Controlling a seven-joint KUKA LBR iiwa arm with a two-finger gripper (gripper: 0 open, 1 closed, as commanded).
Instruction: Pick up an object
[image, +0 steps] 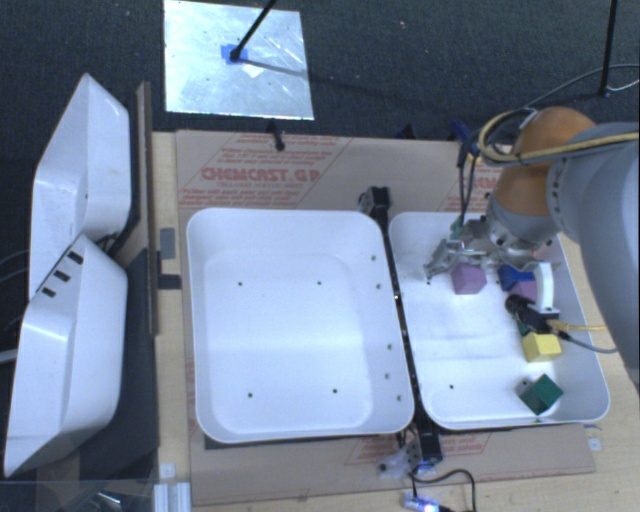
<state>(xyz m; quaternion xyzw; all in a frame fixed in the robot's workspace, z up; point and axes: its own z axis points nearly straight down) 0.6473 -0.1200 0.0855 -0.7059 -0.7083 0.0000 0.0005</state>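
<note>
Arm: the grey arm (598, 190) enters from the right edge of the frame, and its orange band (548, 132) sits at the upper right, above the right bin's far end.
Gripper: the gripper (440, 265) is low over the upper left part of the right bin (470, 350), close to the wall shared with the left bin.
Gripper state: whether it is open or closed cannot be told from this slant, and no object is seen held in it.
Purple block: the purple block (467, 278) lies on the bin floor just beside the gripper, on its right. Whether the two touch cannot be judged.
Blue piece: a small blue piece (516, 276) lies to the right of the purple block, partly under the wrist.
Yellow block: the yellow block (541, 347) is in the right half of the same bin, below the blue piece and well apart from the gripper.
Green block: the green block (541, 394) is near the bin's lower right corner, just below the yellow block.
Left bin: the left bin (290, 330) stands beside the right one, centre frame, with the rims nearly touching.
Underlay: both bins rest on a cardboard sheet (270, 172) with red lettering.
Surroundings: a silvery sheet (238, 60) lies at the upper left, and two white tubs (70, 300) lean along the left edge.
</note>
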